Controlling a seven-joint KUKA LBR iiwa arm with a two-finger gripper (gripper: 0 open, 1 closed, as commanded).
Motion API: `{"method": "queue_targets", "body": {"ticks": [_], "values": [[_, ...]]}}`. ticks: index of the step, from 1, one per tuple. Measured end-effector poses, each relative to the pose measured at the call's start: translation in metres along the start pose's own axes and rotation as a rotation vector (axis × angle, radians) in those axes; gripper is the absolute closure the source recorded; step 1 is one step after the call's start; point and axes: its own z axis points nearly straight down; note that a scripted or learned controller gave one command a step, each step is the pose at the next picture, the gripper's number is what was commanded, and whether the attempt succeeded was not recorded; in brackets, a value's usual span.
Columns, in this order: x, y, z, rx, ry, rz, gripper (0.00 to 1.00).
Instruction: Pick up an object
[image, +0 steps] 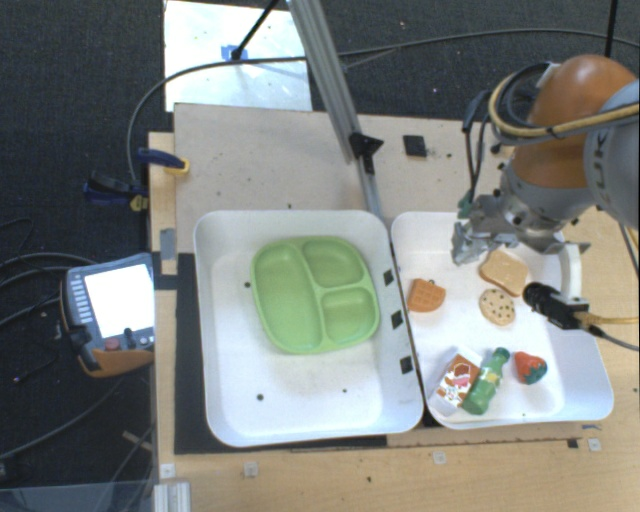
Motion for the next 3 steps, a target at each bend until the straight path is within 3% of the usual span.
{"method": "queue_targets", "body": {"ticks": [2,3], "values": [[0.086,0.025,0.010,-0.001,0.001,0.000,1.00],[0.144,0.031,0.016,0.000,0.000,0.000,1.00]]}}
